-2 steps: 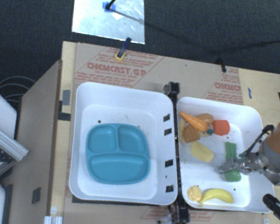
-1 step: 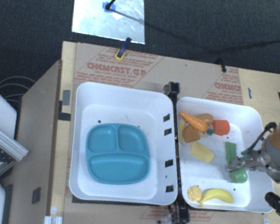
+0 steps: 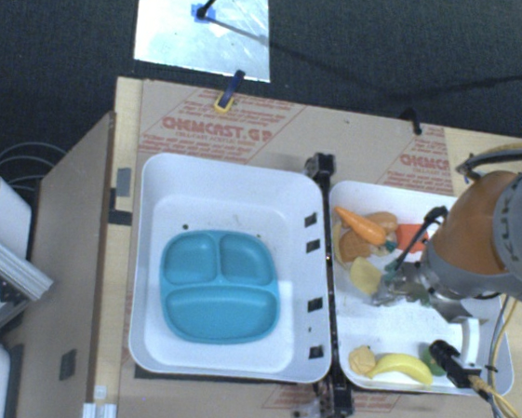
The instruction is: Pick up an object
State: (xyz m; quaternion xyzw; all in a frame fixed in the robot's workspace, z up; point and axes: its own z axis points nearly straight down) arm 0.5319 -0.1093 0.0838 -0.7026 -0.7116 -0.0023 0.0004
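2 white bins: left bin [image 3: 159, 239] w/ 1 blue divided tray [image 3: 219, 285]; right bin [image 3: 395, 345] w/ 1 carrot [image 3: 362, 226], 1 banana [image 3: 402, 368], 1 pale yellow block [image 3: 364, 277], a few more toy foods. table [image 3: 280, 126] is brown board on dark carpet. gripper [image 3: 385, 291] low beside the yellow block; fingers' gap — can't tell.

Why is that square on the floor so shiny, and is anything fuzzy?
Camera view: the silvery sheet on the dark floor bounces light, so it glares pale. The white bins look bright and evenly lit, with soft shadows. The blue tray is sharp. The gripper near the toy food is slightly blurred, so its fingers are hard to read.
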